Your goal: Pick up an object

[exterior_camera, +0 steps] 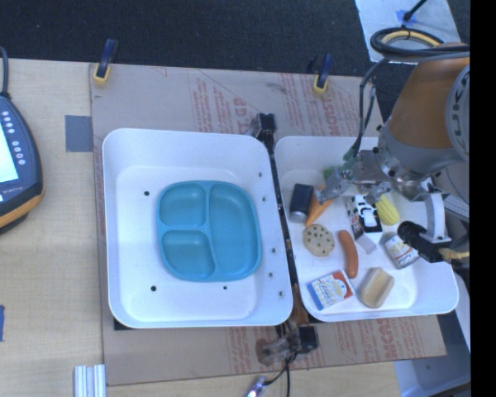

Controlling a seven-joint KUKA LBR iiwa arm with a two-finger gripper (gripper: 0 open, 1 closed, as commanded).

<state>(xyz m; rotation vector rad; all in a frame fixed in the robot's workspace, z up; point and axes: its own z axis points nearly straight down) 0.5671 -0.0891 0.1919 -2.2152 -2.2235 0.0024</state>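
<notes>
My gripper (pixel 364 214) is down in the right bin (pixel 434 303), below the grey and orange arm (pixel 422 114). It stands among the objects there. A yellow corn cob (pixel 388 211) lies just to its right and an orange carrot (pixel 317 212) to its left. A red sausage (pixel 349 253) lies just below it. Further objects are a black can (pixel 301 201), a brown cookie (pixel 319 239), a small carton (pixel 331 290), a bread roll (pixel 375 288) and a small tin (pixel 399 251). I see nothing clearly held.
The left bin (pixel 124 304) holds a blue divided plate (pixel 208 230). A teach pendant (pixel 4 164) lies on the bench at the far left. Clamps (pixel 104 60) hold the board's back edge. A green item (pixel 331 174) sits near the right bin's back.
</notes>
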